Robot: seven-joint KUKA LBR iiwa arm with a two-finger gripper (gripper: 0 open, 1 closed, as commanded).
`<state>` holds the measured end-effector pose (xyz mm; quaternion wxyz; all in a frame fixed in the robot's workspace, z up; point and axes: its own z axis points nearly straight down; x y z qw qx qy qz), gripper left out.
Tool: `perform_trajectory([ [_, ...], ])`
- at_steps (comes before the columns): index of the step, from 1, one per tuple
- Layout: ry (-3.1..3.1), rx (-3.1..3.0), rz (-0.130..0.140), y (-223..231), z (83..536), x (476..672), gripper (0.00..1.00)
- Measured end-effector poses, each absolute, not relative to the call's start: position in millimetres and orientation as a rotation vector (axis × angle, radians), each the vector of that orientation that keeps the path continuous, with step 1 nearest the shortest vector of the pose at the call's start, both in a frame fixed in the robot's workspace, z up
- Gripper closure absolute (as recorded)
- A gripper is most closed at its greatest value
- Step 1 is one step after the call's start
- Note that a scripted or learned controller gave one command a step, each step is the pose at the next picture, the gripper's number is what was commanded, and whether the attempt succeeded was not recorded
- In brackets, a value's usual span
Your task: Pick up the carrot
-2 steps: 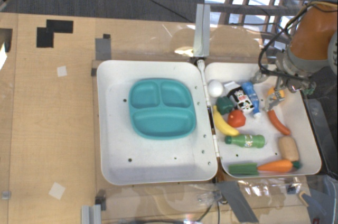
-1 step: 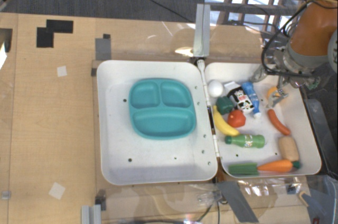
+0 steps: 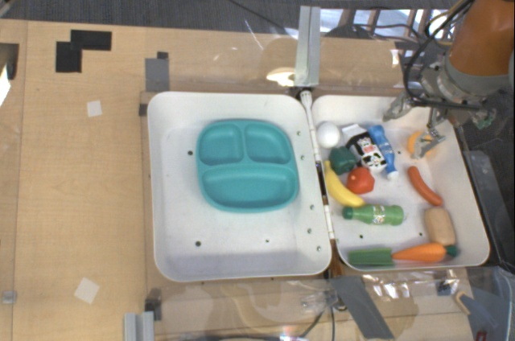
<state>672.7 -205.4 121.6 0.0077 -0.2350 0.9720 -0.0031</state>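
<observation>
The carrot (image 3: 418, 253), orange with a green stub at its right end, lies along the front wall of the right bin (image 3: 475, 207). My gripper (image 3: 417, 119) hangs over the far right corner of that bin, well behind the carrot. Its two dark fingers (image 3: 399, 107) stand apart, open, with nothing between them. A small orange-yellow piece (image 3: 414, 143) lies just below the fingertips.
A green cucumber (image 3: 370, 256) touches the carrot's left end and a tan bread roll (image 3: 440, 225) sits just behind it. A red sausage (image 3: 424, 186), green bottle (image 3: 374, 214), banana (image 3: 338, 186), tomato (image 3: 360, 181) and white ball (image 3: 327, 135) crowd the bin. A teal divided plate (image 3: 245, 165) lies in the left bin (image 3: 173, 251).
</observation>
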Motion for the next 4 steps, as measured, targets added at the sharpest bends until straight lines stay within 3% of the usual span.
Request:
perform_trajectory([
  [1, 2.9, -1.175, -0.009, -205, 124, 672.0, 0.0],
  [2, 2.766, -1.44, -0.032, -209, 98, 671.7, 0.0],
  [3, 2.749, -1.484, -0.022, -205, 179, 668.5, 0.0],
  [4, 2.479, -1.91, -0.015, -205, 235, 646.5, 0.0],
])
